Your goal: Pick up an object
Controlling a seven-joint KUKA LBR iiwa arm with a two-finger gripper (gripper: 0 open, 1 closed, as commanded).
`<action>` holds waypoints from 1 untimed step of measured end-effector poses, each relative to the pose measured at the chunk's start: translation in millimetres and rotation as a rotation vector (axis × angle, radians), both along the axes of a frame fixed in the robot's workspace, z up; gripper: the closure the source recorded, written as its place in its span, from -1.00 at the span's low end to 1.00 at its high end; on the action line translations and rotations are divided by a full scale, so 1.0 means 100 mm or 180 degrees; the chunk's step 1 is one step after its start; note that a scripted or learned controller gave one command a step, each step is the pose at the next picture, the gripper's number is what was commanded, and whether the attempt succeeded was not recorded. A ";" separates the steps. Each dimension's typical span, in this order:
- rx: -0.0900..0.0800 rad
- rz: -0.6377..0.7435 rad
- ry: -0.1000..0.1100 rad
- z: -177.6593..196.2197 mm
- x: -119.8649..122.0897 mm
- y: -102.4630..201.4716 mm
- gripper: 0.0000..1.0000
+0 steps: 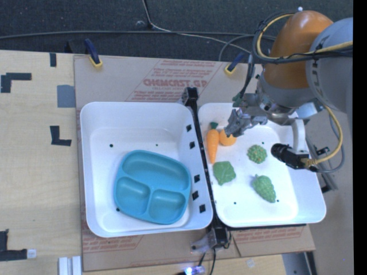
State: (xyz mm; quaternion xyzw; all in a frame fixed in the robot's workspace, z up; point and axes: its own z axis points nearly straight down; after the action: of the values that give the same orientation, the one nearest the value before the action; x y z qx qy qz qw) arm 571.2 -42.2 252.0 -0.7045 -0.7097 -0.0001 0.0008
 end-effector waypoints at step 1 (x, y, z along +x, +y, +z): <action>-0.0002 -0.0003 0.0000 0.01 0.13 0.45 1.00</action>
State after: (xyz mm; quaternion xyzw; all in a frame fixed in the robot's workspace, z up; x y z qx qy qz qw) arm 584.4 3.2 253.3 -0.7049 -0.7094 0.0001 0.0005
